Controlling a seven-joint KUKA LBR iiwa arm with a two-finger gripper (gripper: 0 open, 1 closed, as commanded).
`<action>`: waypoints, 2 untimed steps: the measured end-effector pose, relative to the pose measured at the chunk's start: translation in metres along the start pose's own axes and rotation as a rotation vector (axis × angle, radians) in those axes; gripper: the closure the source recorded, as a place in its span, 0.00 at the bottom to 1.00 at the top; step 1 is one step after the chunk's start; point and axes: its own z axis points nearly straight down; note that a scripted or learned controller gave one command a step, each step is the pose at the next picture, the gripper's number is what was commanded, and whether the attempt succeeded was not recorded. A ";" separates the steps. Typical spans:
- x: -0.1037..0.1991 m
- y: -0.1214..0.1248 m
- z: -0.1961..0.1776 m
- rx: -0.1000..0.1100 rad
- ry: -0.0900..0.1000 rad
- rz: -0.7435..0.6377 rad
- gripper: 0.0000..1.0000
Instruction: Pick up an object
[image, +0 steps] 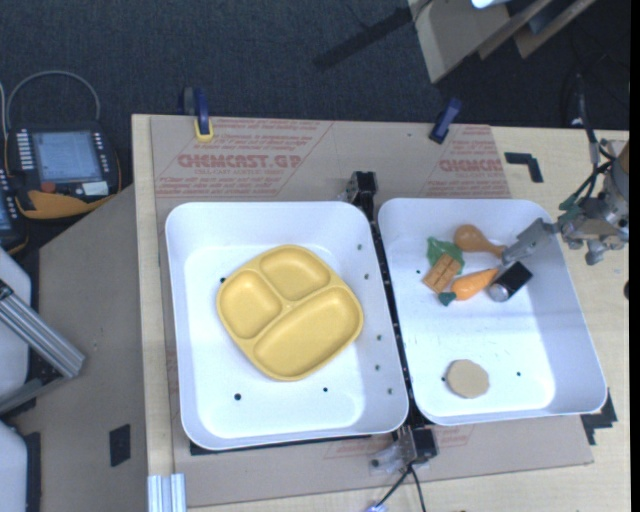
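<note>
Overhead view of two white bins side by side on a surface covered with printed cardboard (300, 160). The left bin (190, 330) holds a yellow divided plate (290, 312), lying flat near its middle. The right bin (570, 340) holds the small candidates for picking. A toy carrot (474, 284), an orange-and-yellow toy vegetable with green leaves (441, 272) and a tan drumstick-shaped toy (477, 239) are clustered in the far half, touching or nearly so. A round tan disc (467, 379) lies alone in the near half, well apart from the cluster.

The toys look like light, rigid moulded pieces with smooth and probably slippery skins. None appears fragile. The carrot is best taken across its thicker middle, since its taper would likely squeeze it out of a grip nearer the tip. The disc lies flat and low, so only its edge offers a hold. The plate is broad (a rim pinch is the only plausible grip).

The gripper (592, 228) sits at the far right edge of the right bin, just right of the cluster. Nothing is seen held in it, and whether it is open or closed cannot be told from this angle.
</note>
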 end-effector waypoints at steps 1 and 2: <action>0.001 0.003 -0.008 -0.014 -0.004 -0.004 0.00; -0.001 0.011 0.052 -0.010 -0.003 -0.004 0.00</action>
